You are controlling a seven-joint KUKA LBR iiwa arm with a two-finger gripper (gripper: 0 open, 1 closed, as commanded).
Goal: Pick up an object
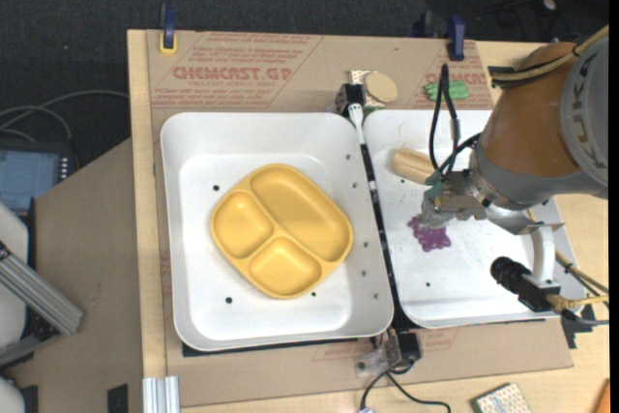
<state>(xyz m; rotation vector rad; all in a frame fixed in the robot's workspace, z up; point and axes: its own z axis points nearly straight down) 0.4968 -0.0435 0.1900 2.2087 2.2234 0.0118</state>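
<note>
1. We see a small purple object (430,234) lying flat on the right bin (455,305) floor, near its middle; too irregular to give it a long axis.
2. Hand (441,205) sits directly above the purple object; we can't tell its opening or any contact.
3. Beige cylinder (413,165) lies up-left of the hand, long axis left-right.
4. Yellow divided tray (280,229) fills the left bin (193,305).

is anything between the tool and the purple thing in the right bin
Nothing visible stands between them. The tool hangs just above the purple object in the right bin. The tan cylinder lies up and to the side, apart from both.
</note>
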